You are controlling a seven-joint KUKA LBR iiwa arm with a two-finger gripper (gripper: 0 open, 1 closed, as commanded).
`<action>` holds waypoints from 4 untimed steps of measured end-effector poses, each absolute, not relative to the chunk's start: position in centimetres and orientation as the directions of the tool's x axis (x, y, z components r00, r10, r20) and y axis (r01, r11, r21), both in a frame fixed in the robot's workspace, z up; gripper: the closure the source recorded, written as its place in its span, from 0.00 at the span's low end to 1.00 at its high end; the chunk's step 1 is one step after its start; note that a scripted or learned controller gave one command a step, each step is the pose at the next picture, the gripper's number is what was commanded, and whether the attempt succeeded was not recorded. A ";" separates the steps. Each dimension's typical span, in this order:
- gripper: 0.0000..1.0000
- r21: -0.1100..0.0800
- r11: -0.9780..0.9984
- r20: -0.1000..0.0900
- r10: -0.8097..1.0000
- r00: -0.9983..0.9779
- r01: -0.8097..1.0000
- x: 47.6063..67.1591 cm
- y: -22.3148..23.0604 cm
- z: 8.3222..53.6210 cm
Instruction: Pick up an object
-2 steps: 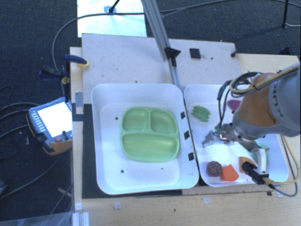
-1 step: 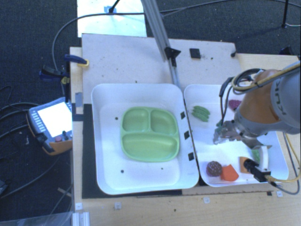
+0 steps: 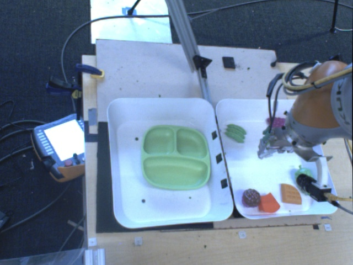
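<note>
1. The arm [image 3: 317, 106] reaches in from the right over the right bin [image 3: 242, 106]; its gripper [image 3: 268, 148] hangs above the bin's middle, and I cannot tell its state.
2. A green pea pod [image 3: 235, 132] lies to the gripper's left, apart from it.
3. Along the near edge lie a dark round piece [image 3: 251, 197], a red piece [image 3: 269, 203] and an orange piece [image 3: 290, 194].
4. The left bin [image 3: 124, 148] holds a green divided plate [image 3: 176, 157].
5. Both bins sit on the worktop [image 3: 143, 65].

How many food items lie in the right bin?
5: green pea pod near the top left; brown ball, red piece, orange piece along the bottom; green item partly hidden beside the arm.
</note>
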State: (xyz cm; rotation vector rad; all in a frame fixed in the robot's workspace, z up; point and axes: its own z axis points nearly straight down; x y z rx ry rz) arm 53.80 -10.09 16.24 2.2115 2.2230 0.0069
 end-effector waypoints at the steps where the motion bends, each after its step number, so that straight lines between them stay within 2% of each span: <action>1: 1.00 0.008 0.005 -0.001 1.000 -0.005 1.000 53.7 -10.0 22.7; 2: 1.00 0.006 0.006 -0.001 1.000 -0.006 1.000 53.9 -10.1 27.3; 3: 1.00 0.001 0.011 0.002 1.000 -0.011 1.000 53.9 -4.3 27.3; 4: 1.00 0.000 0.011 0.002 1.000 -0.011 1.000 54.3 1.3 25.3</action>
